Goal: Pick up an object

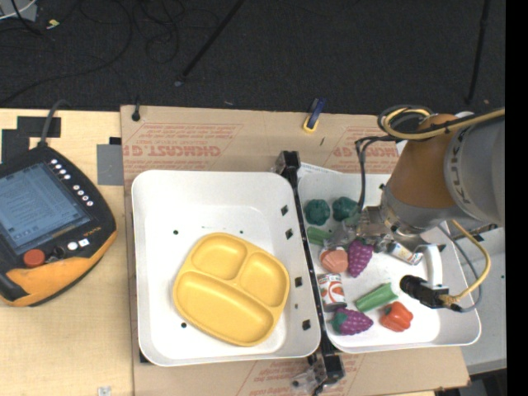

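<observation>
My gripper (pixel 365 236) is low over the right bin (pixel 462 328), reaching in from the right. Directly below and touching its tip in the view is a purple grape bunch (pixel 359 259); whether it sits between the fingers is not visible. A pink peach-like piece (pixel 333 261) lies just left of the grapes. Two dark teal pieces (pixel 318 211) (pixel 345 208) lie at the bin's back left. A red-and-white can (pixel 332 289), a second purple grape bunch (pixel 352 322), a green cylinder (pixel 375 296) and a red pepper (pixel 397 317) lie toward the front.
The left bin (pixel 157 221) holds a yellow divided plate (pixel 231 298). A thin green piece (pixel 317 236) lies along the right bin's left wall. A tablet-like pendant (pixel 45 221) rests on the bench at far left.
</observation>
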Available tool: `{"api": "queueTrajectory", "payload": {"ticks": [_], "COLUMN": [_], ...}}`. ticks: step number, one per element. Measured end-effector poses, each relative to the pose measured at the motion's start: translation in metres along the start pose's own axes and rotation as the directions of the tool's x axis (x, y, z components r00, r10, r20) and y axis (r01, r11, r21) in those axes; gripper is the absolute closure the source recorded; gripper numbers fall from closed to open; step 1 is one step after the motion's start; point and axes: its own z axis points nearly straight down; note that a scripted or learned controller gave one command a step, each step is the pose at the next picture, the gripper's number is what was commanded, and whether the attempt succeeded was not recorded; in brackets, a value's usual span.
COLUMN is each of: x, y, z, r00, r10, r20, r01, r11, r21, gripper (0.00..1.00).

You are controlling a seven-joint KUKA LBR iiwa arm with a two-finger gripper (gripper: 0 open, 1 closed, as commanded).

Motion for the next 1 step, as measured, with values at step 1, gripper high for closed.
{"api": "queueTrajectory", "payload": {"ticks": [1], "x": [-0.0051], "y": [0.0023], "z": [-0.0147], "r00": [1.000], "r10": [0.006], "r20": [0.004], "r01": [-0.006], "r11": [1.000], "r21": [-0.004], "gripper": [1.00]}}
